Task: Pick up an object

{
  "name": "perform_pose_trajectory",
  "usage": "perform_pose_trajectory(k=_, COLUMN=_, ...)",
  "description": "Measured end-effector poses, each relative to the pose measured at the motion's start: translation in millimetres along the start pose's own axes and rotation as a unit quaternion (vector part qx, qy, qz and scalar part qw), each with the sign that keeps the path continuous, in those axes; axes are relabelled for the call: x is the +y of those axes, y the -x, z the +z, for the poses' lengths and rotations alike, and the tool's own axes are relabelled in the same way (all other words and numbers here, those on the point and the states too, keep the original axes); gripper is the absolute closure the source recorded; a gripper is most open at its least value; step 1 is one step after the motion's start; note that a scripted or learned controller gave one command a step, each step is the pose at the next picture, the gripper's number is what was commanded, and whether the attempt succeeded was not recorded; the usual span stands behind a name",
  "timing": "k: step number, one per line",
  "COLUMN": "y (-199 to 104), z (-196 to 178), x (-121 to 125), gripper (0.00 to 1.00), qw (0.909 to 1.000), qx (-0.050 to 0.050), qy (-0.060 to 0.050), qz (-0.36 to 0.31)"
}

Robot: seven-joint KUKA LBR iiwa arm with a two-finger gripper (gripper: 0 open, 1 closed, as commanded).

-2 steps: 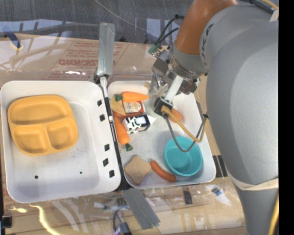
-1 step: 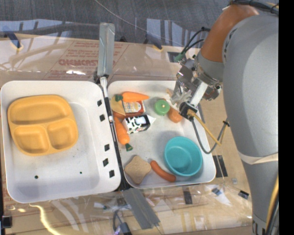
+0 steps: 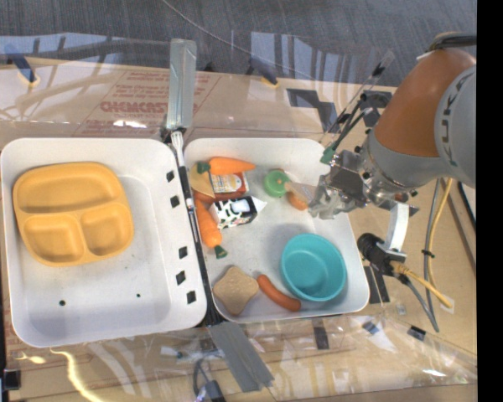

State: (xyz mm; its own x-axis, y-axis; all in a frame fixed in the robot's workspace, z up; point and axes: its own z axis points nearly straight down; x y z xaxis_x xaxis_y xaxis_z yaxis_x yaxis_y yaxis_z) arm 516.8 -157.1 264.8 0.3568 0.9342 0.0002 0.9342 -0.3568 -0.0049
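Observation:
The right bin [image 3: 339, 162] holds a teal bowl [image 3: 313, 266], a sausage [image 3: 279, 292], a slice of bread [image 3: 235, 289], a black-and-white carton [image 3: 233, 213], two carrots [image 3: 229, 166] [image 3: 208, 224], a green round piece [image 3: 275, 182] and a small orange bit [image 3: 297, 199]. My gripper [image 3: 325, 204] hangs over the bin's right side, just right of the small orange bit and above the bowl. Nothing shows between its fingers.
The left bin [image 3: 33, 308] holds a yellow divided plate [image 3: 71, 210]. A grey divider bar [image 3: 181, 82] rises between the bins at the back. Cables and a white bracket [image 3: 396, 233] lie off the right bin's edge.

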Motion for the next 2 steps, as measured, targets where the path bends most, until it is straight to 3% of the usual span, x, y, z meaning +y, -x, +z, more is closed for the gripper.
perform_pose_trajectory(k=1, y=22.8, z=30.2, x=-34.1, gripper=1.00, qw=0.9946, qx=0.000, qy=0.000, qz=-0.104)
perform_pose_trajectory(k=2, y=36.1, z=-37.4, x=-28.2, gripper=1.00, qw=0.9711, qx=-0.002, qy=0.004, qz=-0.239)
